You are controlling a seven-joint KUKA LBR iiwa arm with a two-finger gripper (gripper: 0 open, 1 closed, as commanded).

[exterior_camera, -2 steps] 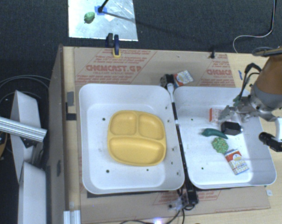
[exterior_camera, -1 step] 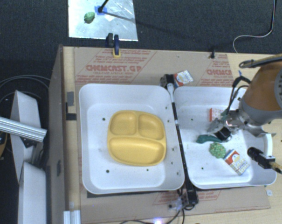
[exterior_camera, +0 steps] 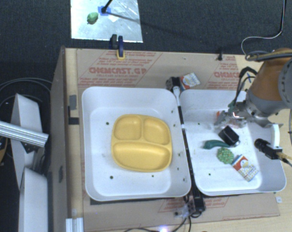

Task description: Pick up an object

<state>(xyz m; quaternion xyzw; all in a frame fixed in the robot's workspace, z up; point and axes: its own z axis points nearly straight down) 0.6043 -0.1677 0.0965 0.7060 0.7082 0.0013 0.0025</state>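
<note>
The counter is brown board with red lettering, on dark carpet; two white bins sit on it; the left bin holds a yellow divided plate, well left of the pincer; the pincer hangs in the right bin, its state impossible to tell, blurred against the arm; just below it lies a black block, then a teal piece, a green knobbly lump and a small red-and-white packet; what these are stays unclear.
</note>
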